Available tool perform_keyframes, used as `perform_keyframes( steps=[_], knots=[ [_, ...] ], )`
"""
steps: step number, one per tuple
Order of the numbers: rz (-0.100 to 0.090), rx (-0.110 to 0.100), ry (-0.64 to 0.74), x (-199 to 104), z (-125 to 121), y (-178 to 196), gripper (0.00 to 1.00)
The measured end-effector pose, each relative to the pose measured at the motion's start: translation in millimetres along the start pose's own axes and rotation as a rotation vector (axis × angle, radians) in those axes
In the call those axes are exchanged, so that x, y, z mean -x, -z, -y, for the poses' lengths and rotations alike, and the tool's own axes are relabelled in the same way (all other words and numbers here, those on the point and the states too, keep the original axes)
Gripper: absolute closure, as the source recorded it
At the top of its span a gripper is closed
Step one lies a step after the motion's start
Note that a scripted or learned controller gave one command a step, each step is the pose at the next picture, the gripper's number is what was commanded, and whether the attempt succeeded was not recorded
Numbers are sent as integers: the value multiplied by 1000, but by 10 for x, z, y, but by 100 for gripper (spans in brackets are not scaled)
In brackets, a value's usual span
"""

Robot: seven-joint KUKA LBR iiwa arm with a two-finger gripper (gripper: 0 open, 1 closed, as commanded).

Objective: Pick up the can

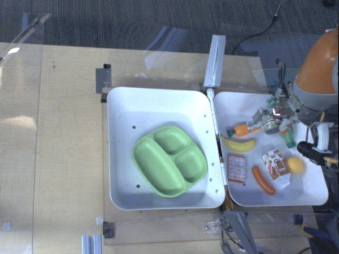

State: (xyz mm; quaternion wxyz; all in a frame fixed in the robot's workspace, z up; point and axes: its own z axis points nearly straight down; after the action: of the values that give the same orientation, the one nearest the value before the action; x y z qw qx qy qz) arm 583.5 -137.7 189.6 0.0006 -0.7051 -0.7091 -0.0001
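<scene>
A small silvery can [271, 125] lies in the right bin [318, 194], near its far side, between an orange carrot [241, 130] and a green object [289, 137]. My gripper [276, 112] reaches in from the right and hangs directly over the can, very close to it or touching it. Its metal parts blend with the can, so the contact is unclear. The grey arm with its orange band [319, 62] rises at the right edge.
The right bin also holds a banana [238, 144], a red packet [236, 169], a sausage [263, 180], a small carton [275, 165] and a lemon [295, 165]. A green divided plate [169, 160] sits in the left bin [122, 110].
</scene>
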Motion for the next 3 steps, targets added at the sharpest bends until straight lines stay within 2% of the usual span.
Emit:
perform_keyframes(
  steps=[1,2,3],
  knots=[
    [1,1,-52,688,-281,-531,0],
    [2,4,10,668,-531,-831,0],
    [1,6,-11,422,-878,-1050,0]
  ],
)
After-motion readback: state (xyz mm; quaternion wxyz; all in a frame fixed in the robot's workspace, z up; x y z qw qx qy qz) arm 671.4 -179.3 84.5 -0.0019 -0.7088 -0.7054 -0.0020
